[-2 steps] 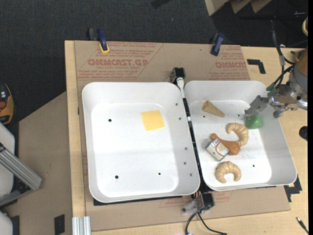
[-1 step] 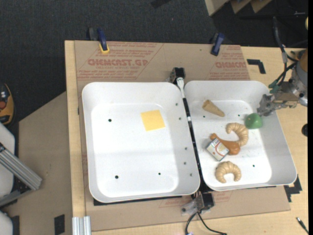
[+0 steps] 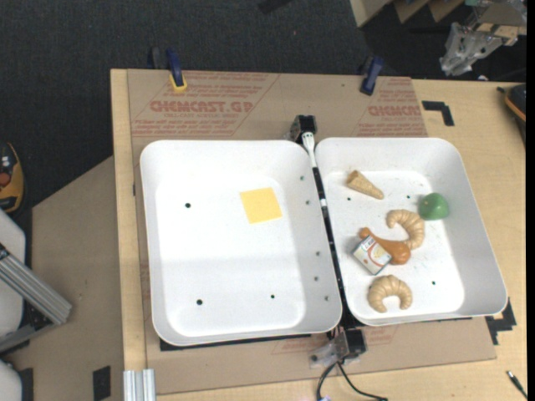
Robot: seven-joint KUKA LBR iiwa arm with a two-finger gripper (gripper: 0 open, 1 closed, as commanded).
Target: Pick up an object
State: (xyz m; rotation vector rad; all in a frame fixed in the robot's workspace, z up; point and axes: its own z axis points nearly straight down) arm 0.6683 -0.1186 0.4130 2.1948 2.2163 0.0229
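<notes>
The right bin [image 3: 468, 174] holds several small things: a tan cone [image 3: 364, 185], a green ball [image 3: 433, 206], a beige croissant [image 3: 407, 226], an orange drumstick-shaped piece [image 3: 393, 248] lying against a small white box [image 3: 369, 258], and a second croissant [image 3: 390, 291]. A flat yellow square [image 3: 260, 205] lies alone in the left bin [image 3: 167, 224]. My gripper [image 3: 465, 53] is high beyond the bench's back right corner, far from both bins, and nothing can be seen in it.
Both bins sit on a brown cardboard sheet [image 3: 251, 98] fastened with blue clamps [image 3: 175, 67] at its back edge. A black hinge strip [image 3: 322, 215] runs between the bins. Cables [image 3: 334, 374] trail off the front edge. Dark floor surrounds the bench.
</notes>
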